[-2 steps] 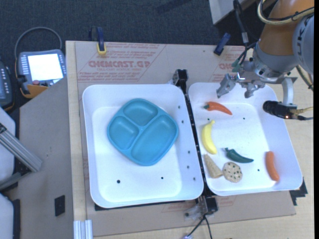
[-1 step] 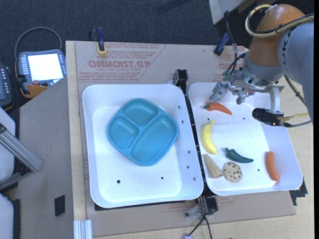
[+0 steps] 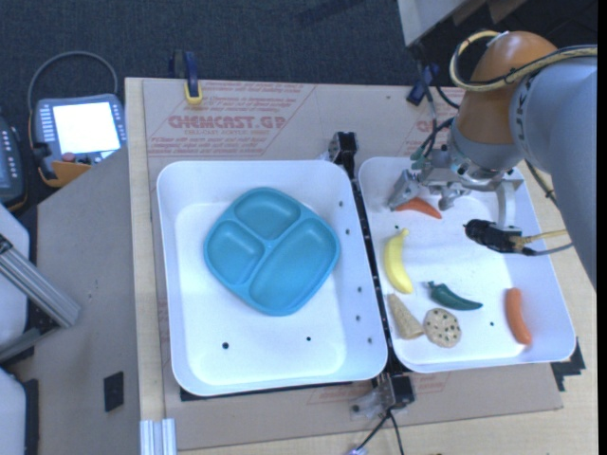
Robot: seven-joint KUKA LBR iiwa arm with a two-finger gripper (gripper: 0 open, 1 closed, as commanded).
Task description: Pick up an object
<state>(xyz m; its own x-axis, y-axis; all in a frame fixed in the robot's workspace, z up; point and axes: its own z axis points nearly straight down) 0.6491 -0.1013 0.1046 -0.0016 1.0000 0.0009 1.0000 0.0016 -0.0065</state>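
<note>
Here we see the gripper [image 3: 429, 190] low over the carrot [image 3: 420, 207], whose long axis runs left-right; grip state: cannot tell.

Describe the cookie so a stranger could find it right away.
Look at the right bin, the one holding the toy food. Go to its near edge, left of centre: the cookie lies there, just right of a tan wedge and below a dark green pepper. It is the only round, flat piece, light brown with dark specks.
</note>
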